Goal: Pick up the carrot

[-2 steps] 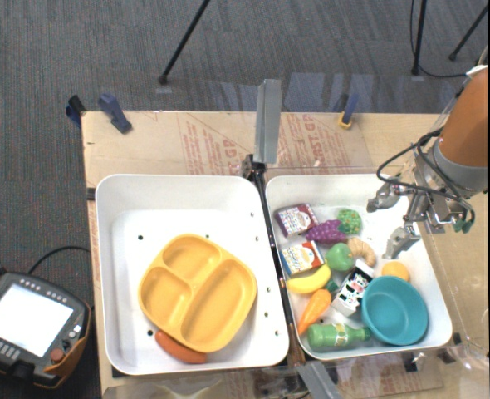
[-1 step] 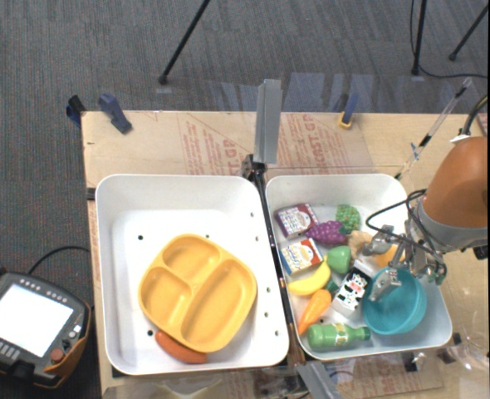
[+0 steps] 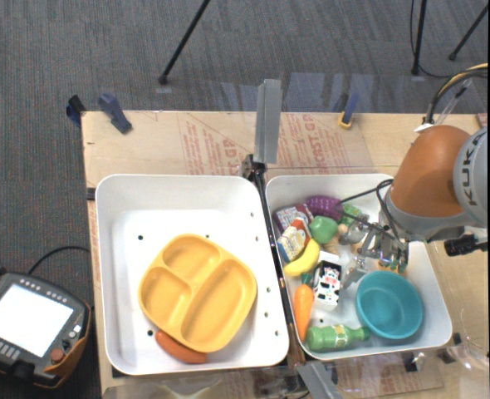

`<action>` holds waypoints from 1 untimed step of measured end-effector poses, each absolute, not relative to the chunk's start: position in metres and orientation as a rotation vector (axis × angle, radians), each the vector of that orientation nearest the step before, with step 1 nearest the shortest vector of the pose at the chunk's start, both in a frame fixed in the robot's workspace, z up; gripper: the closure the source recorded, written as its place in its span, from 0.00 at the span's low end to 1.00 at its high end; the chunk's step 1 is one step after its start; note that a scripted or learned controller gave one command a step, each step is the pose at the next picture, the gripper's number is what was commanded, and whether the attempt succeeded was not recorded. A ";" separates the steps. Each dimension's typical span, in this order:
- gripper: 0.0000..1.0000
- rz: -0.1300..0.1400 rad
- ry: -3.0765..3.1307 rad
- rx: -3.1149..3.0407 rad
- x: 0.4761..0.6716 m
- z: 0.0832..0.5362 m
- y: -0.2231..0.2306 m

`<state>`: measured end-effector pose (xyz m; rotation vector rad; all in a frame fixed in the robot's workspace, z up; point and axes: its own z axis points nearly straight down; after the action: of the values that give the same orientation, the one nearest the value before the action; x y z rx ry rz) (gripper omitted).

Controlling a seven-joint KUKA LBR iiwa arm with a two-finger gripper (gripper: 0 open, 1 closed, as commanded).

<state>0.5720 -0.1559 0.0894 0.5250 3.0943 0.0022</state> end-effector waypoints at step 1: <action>0.00 -0.005 3.048 0.741 0.573 0.089 -0.096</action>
<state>0.5734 -0.0959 0.0890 0.7406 3.0483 -0.0048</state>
